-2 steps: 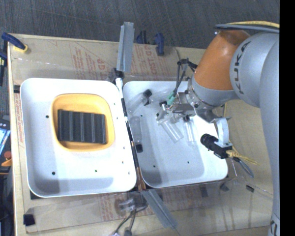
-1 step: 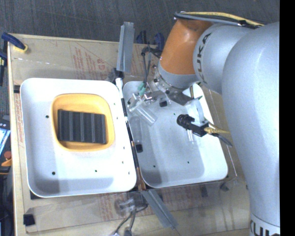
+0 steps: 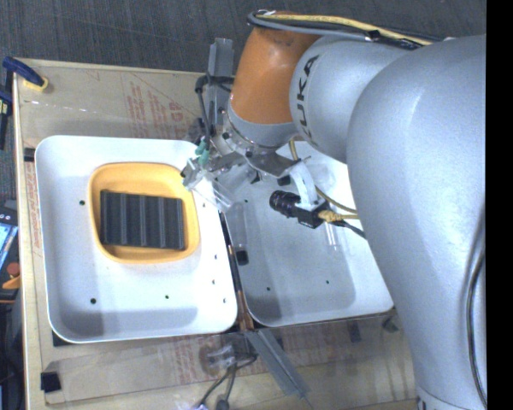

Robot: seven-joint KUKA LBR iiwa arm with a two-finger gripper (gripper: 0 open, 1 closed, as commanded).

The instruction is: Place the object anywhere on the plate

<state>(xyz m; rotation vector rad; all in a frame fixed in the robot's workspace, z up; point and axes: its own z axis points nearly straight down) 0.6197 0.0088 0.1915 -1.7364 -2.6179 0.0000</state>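
Plate (image 3: 144, 216), yellow-rimmed with a dark ribbed centre, is lying in the left bin (image 3: 68, 306), centre-left of frame. No object on it can be made out. Claw (image 3: 207, 176) is hovering at the plate's upper right corner, by the seam with the right bin (image 3: 325, 301); its opening is hidden under the wrist, cannot tell. The arm (image 3: 393, 143) is covering the frame's right side.

Two white bins (image 3: 128, 314) look like smooth, slightly glossy plastic, resting on a pale wooden bench (image 3: 111, 84) with a matt, printed surface. A yellow plate (image 3: 141, 178) with a dark ribbed centre looks like glossy plastic. The arm (image 3: 410, 143) has a smooth grey satin shell and a shiny orange band (image 3: 269, 75).
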